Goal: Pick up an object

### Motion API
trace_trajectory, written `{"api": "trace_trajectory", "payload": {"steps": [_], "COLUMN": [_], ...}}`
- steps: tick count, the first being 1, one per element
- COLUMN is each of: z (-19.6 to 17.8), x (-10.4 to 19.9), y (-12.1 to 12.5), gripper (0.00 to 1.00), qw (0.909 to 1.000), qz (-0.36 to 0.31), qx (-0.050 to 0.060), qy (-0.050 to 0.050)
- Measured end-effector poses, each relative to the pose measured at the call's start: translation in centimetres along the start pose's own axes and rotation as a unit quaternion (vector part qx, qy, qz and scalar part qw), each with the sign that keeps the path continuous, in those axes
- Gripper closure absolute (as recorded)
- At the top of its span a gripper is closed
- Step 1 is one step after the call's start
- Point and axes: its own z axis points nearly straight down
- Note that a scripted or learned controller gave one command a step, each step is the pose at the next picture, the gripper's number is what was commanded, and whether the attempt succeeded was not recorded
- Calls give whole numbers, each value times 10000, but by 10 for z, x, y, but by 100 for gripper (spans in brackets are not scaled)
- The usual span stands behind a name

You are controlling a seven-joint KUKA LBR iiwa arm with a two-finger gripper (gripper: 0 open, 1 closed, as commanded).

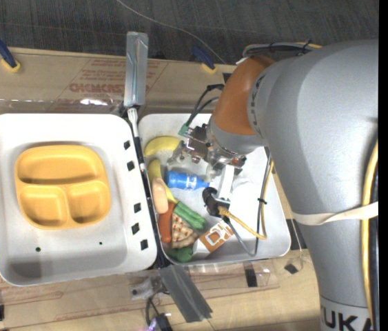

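Worktop [42,71]: brown card under two white bins set side by side.

Left bin [1,254]: one yellow tray [61,185] with three compartments, lying flat near the middle.

Right bin [271,234]: crowded along its left wall. Banana [162,145] at the far end, curved, close to the wall. Just below it a pale peach piece [159,195], then an orange piece [165,227] (both too small to name). Blue bottle [185,181] lies on its side just right of the peach piece. Green piece [188,216] slants below the bottle and touches a brown wedge [184,237] at the near end. Small orange-and-white box [216,237] sits tilted just right of the wedge.

Gripper [196,157]: low inside the right bin, just above the bottle and right of the banana. Nothing seen held. Whether it is apart or together, I cannot tell (metal parts crowd the spot).

Arm [318,129]: grey, orange band [238,105] above the wrist, covers the bin's right side.
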Motion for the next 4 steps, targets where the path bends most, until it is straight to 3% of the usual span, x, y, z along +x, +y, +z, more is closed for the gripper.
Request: {"api": "trace_trajectory", "payload": {"steps": [1,2,3,4], "z": [3,-112,7,-77], "x": [-16,16,-13,20], "y": [-4,57,-4,-23], "gripper": [0,0,0,0], "qw": [9999,9965,9897,9865], "qz": [-108,-836,-1431,-1639], "qx": [26,-37,-15,-27], "qy": [-4,5,-5,5]}}
